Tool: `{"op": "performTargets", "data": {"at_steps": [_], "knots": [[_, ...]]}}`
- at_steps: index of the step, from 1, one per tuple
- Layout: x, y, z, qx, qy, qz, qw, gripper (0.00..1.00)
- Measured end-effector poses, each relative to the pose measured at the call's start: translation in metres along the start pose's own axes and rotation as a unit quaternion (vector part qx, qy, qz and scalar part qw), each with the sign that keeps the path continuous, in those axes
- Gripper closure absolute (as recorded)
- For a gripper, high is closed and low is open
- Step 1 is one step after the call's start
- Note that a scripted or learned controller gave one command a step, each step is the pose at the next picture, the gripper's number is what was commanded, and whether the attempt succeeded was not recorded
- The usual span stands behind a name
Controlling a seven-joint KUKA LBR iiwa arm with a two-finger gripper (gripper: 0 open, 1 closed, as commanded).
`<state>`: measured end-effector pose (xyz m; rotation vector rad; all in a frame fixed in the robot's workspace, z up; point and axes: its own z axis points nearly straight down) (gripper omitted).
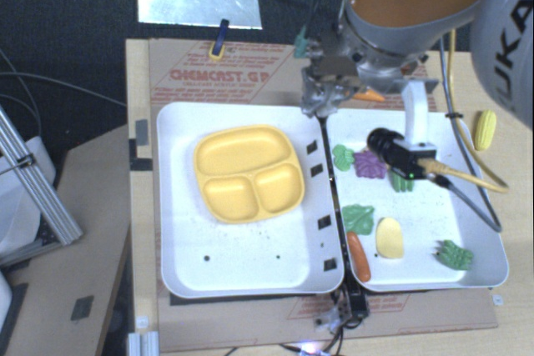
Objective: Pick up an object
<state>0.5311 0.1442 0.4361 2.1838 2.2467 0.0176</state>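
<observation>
My gripper (320, 102) hangs over the back end of the divider between the two bins, under the grey wrist. The right bin (480, 217) holds small toy foods. A green piece (342, 156) and a purple piece (370, 165) lie just in front of the gripper. Nearer the front are a green leafy piece (359, 218), a pale yellow oval (389, 238), an orange carrot (359, 256) and a green lump (453, 254). An orange piece (368, 96) peeks out behind the wrist. Nothing is visibly held.
A yellow three-compartment plate (249, 173) fills the middle of the left bin (179, 263). A yellow corn cob (485, 129) lies at the right bin's far right edge. Another green piece (402, 181) is partly hidden beneath the robot's bracket.
</observation>
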Motion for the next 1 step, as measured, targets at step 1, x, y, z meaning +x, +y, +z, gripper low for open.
{"op": "performTargets", "data": {"at_steps": [1], "knots": [[0.0469,-0.0273,0.1206,0.013,-0.002,0.01,0.9999,1.0]]}}
